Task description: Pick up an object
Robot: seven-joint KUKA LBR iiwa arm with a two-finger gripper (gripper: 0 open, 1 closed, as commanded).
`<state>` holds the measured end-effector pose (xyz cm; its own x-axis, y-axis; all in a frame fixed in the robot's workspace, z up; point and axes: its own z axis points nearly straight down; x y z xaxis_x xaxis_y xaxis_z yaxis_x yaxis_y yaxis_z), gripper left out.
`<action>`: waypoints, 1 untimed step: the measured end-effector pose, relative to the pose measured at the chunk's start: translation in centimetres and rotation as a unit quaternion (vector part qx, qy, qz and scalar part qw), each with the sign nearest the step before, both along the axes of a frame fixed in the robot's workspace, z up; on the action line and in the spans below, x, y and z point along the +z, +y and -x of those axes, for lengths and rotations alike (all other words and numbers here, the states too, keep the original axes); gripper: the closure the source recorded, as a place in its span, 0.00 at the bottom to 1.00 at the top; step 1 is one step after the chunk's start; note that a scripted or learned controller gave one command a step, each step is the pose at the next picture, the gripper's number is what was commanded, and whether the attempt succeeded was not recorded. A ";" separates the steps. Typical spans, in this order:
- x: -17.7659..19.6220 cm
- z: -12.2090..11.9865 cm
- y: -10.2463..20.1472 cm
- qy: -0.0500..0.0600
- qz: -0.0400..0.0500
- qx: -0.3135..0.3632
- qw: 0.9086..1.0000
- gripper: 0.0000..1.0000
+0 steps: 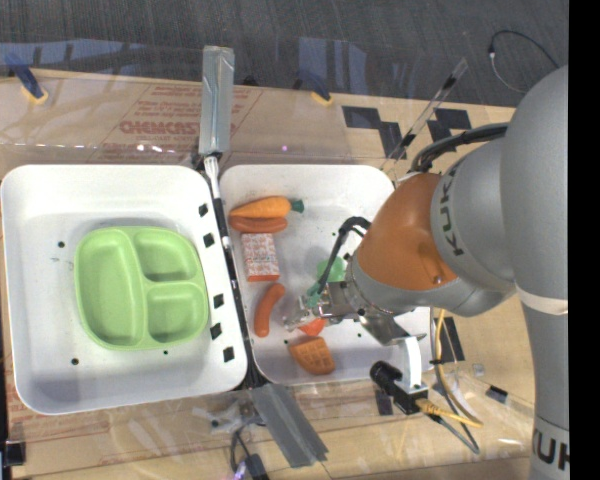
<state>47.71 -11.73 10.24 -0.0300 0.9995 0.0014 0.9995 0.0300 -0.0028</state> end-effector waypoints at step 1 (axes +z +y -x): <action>13.1 -5.4 2.2 -0.002 0.001 0.068 0.998 1.00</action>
